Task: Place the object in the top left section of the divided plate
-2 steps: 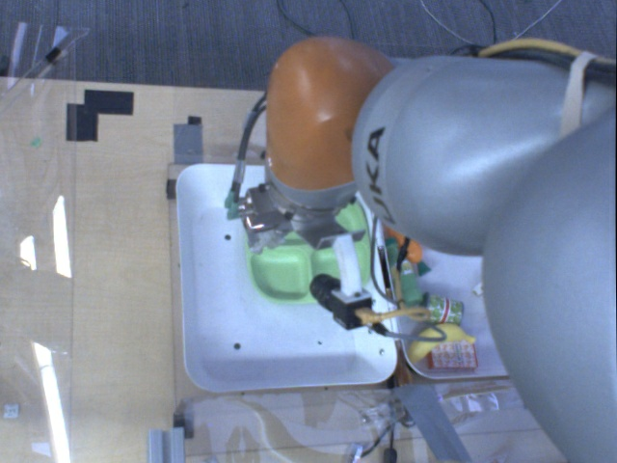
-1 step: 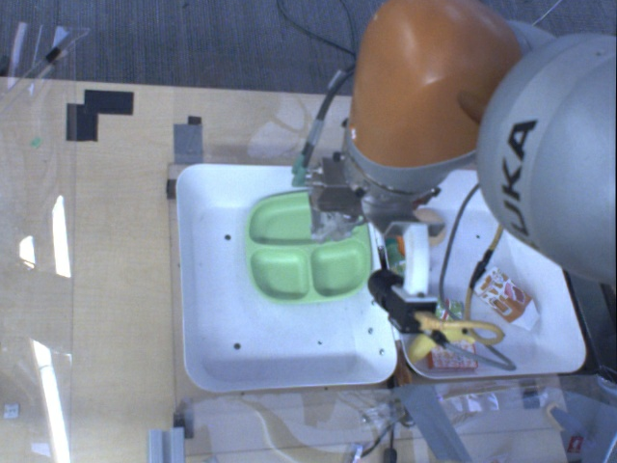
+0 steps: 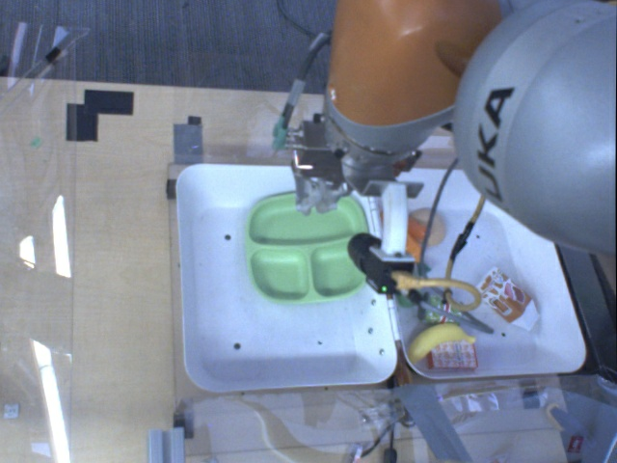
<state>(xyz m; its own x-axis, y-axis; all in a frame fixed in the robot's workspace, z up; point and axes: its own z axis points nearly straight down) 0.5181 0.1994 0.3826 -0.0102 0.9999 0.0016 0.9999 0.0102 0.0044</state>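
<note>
The tool (image 3: 318, 199) hangs over the far side of the green divided plate (image 3: 287, 272) (grip state cannot be told), while the likely object, a soft, light banana (image 3: 430, 339), lies in the right bin (image 3: 548, 341) — grasp it gently mid-body.

We count two white bins, a left one (image 3: 222, 340) and a right one (image 3: 545, 345); one green divided plate (image 3: 289, 231) of three sections; one banana (image 3: 434, 337); one printed packet (image 3: 507, 295); one red-and-white wrapper (image 3: 453, 357).
</note>
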